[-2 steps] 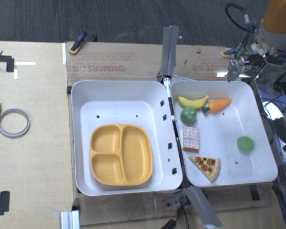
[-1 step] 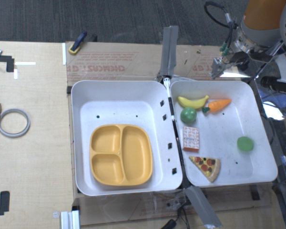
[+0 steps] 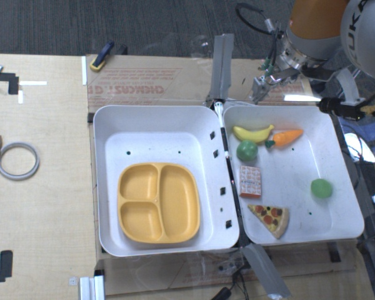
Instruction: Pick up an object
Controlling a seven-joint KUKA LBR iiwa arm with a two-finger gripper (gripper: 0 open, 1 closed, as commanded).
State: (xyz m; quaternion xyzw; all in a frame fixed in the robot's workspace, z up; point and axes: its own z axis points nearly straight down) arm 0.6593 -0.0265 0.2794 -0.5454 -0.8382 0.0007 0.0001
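The right bin [image 3: 337, 167] holds a yellow banana [image 3: 253, 132], an orange carrot [image 3: 286, 137], a green round fruit [image 3: 247, 150], a small red-and-white patterned box [image 3: 250, 181], a pizza slice [image 3: 270, 217] and a green ball [image 3: 322, 188]. My gripper [image 3: 267, 85] hangs above the far rim of the right bin, behind the banana and apart from every object. Nothing is seen in its grasp. The arm with its orange band [image 3: 322, 8] comes in from the upper right.
A yellow divided plate [image 3: 159, 202] lies in the left bin [image 3: 106, 136]. A grey upright bracket [image 3: 222, 67] stands behind the bins' seam. On the bench at left are a tape roll [image 3: 15, 160] and a blue-yellow tool [image 3: 102, 55]. Cables trail at right.
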